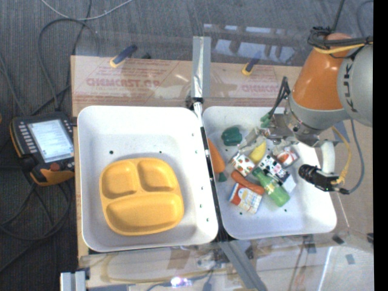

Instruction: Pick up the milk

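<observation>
Two bins side by side, arm over the right one.
Left bin (91, 126): tray (141, 195) near its front. Right bin (315, 220): cluster of items; carrot (216, 156) along the left wall, carton (245, 198) nearest the front, bottle (273, 188) to its right. Pendant (43, 142) lies left of both bins.

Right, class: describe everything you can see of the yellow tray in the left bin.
The yellow tray is a glossy, plastic-looking meal tray with rounded corners and three hollows: two smaller ones along its far side and one wide one along its near side. It lies flat, slightly askew, on the floor of the left bin, toward the near left, apart from the walls. Nothing lies in it or touches it.
</observation>
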